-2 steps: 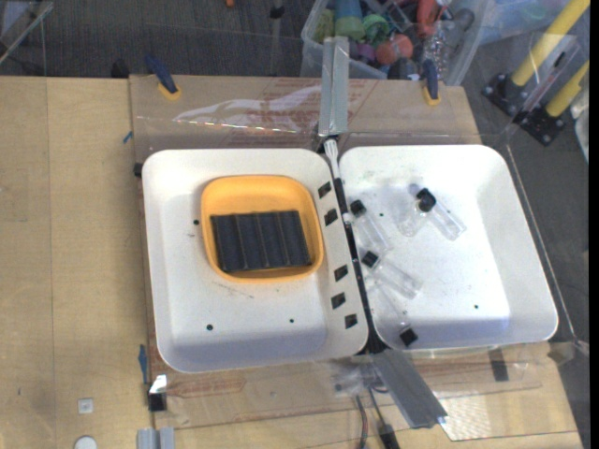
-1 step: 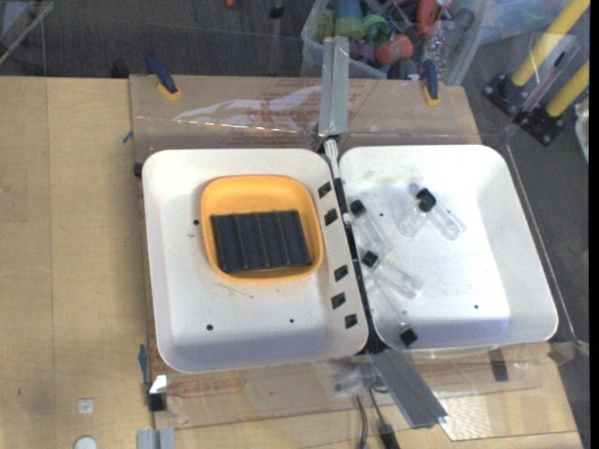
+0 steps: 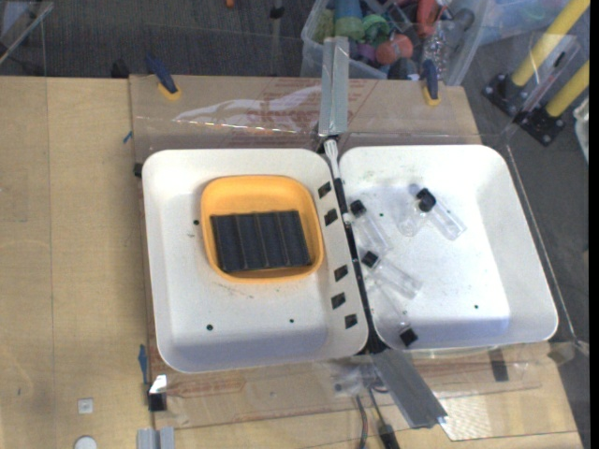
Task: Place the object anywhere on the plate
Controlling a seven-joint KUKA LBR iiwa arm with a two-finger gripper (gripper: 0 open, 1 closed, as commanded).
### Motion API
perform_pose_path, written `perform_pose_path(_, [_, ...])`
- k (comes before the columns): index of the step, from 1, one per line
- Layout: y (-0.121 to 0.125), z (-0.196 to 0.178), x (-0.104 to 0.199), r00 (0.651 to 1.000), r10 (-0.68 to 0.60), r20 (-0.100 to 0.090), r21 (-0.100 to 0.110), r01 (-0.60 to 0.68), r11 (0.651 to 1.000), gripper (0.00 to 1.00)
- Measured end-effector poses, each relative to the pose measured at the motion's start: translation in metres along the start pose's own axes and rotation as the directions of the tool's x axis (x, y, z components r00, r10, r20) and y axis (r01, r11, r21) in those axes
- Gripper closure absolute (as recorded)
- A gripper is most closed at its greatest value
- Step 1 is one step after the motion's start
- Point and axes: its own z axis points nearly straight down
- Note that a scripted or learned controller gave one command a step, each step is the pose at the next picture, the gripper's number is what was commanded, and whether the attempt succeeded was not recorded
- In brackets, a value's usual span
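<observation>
Overhead, we look down at a slant on two shallow white bins side by side on a wooden bench. In the left bin (image 3: 173, 269) lies an orange plate (image 3: 257, 188), squarish with rounded corners and a raised rim. The task's thing, as we judge it, is the dark ribbed slab (image 3: 260, 241): a flat rectangle, near black, with lengthwise grooves dividing it into about five bars. It lies flat inside the plate, filling most of the plate's floor, with its long edges roughly parallel to the front rim and orange showing all round it.

From how things lie, we judge the placing step as good as done, since the slab rests wholly on the plate. The next move would call for little more than the arm staying away without nudging plate or slab. Of the gripper, we cannot tell whether its jaws are released or clenched.

In the right bin (image 3: 505, 269) lie a few clear plastic pieces (image 3: 440, 221), one with a small black cap (image 3: 424, 198), well apart from the plate
</observation>
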Motion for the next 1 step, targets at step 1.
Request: perform_pose_path(1, [-0.0026, 0.0002, -0.0031, 0.904, -0.427, -0.002, 0.000, 0.427, 0.904, 1.00])
